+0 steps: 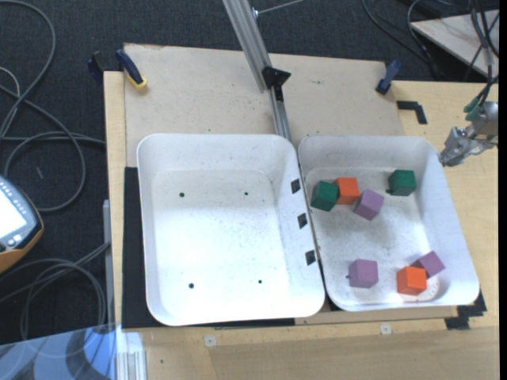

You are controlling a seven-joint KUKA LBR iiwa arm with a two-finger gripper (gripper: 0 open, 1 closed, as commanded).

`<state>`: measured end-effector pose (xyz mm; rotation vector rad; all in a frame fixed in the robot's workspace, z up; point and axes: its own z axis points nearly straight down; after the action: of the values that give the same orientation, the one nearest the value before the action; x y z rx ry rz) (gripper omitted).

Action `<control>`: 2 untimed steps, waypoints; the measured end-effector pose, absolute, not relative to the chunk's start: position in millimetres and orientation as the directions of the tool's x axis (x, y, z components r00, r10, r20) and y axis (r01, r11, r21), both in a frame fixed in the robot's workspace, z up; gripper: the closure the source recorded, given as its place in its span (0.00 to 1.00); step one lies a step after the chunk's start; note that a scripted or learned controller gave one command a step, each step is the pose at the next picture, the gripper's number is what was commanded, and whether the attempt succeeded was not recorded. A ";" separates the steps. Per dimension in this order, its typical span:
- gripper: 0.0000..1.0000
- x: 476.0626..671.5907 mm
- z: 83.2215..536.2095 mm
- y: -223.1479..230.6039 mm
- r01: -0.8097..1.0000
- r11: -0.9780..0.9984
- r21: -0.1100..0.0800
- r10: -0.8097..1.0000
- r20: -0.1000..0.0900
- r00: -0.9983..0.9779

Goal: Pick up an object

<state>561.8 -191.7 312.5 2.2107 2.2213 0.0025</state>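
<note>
The right bin holds several small cubes. A green cube, an orange cube and a purple cube sit bunched together near its back left. Another green cube stands alone at the back. Toward the front lie a purple cube, an orange cube and a second purple cube, these last two touching. My gripper hangs at the view's right edge, just outside the bin's back right corner and apart from every cube.
The left bin lies beside the right one. A slanted metal rail runs down to the gap between the bins. Blue clamps sit on the board's back corners. Cables lie on the dark floor.
</note>
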 end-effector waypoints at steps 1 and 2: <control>1.00 562.6 323.4 -191.6 1.000 0.006 0.009 1.000 -0.006 -0.006; 1.00 563.3 334.5 -191.6 1.000 0.008 0.012 1.000 -0.008 -0.008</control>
<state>563.3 -191.6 334.5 2.2027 2.2195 0.0044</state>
